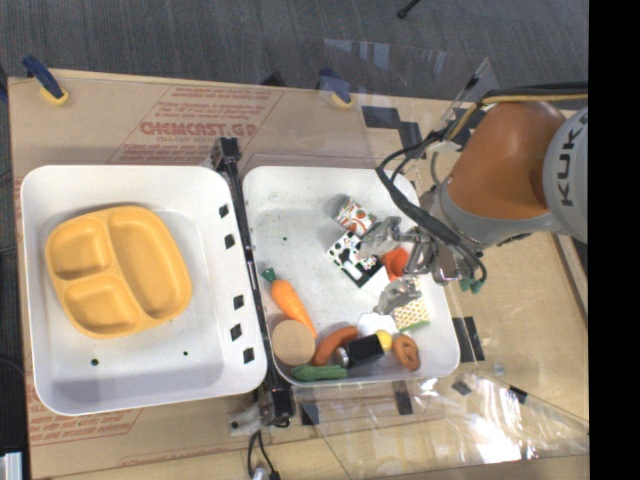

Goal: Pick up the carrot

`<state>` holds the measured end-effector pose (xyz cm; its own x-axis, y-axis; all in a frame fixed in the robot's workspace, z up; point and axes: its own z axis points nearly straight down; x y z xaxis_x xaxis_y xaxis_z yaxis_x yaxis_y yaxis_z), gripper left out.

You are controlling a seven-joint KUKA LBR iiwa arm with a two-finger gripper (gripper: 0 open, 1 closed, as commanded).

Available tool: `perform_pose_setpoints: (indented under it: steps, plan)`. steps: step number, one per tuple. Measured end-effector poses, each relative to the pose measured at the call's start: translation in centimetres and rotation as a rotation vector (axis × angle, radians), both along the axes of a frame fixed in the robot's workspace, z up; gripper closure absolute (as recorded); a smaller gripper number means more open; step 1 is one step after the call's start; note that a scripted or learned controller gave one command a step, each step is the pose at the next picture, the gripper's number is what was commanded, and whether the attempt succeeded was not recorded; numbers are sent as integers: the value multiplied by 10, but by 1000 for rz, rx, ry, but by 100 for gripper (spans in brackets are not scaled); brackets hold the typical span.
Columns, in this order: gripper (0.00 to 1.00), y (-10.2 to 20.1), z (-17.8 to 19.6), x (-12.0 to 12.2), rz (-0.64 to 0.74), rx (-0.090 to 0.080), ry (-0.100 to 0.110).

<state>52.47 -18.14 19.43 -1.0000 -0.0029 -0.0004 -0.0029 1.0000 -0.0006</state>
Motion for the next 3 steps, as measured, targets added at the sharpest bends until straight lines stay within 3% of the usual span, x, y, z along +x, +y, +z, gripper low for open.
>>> perform_pose_setpoints:
  steps: [1, 2, 3]
  plan:
    - [0, 64, -62, -33, 28, 5, 7]
    - [0, 89, -104, -16, -21, 0, 2]
    - [100, 91, -92, -13, -12, -2, -3]
